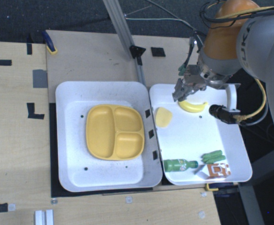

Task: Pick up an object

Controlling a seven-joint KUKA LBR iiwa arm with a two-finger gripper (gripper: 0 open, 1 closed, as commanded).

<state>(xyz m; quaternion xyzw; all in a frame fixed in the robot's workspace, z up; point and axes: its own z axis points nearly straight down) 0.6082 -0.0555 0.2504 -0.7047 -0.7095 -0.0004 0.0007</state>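
My gripper (183, 94) hangs over the far part of the right bin (198, 135), its fingertips just left of a yellow banana (193, 107) that lies on the bin floor. Nothing shows between the fingers. A pale yellow wedge-shaped piece (163, 117) lies near the bin's left wall, below and left of the gripper. Along the near edge lie a green bottle (179, 164), a green pickle-like item (212, 156) and a small orange-and-white carton (217, 170).
The left bin (69, 139) holds a yellow divided plate (114, 131). A grey metal pole (123, 27) slants across the bench behind the bins. The arm's orange band and cables sit above the right bin's far right corner.
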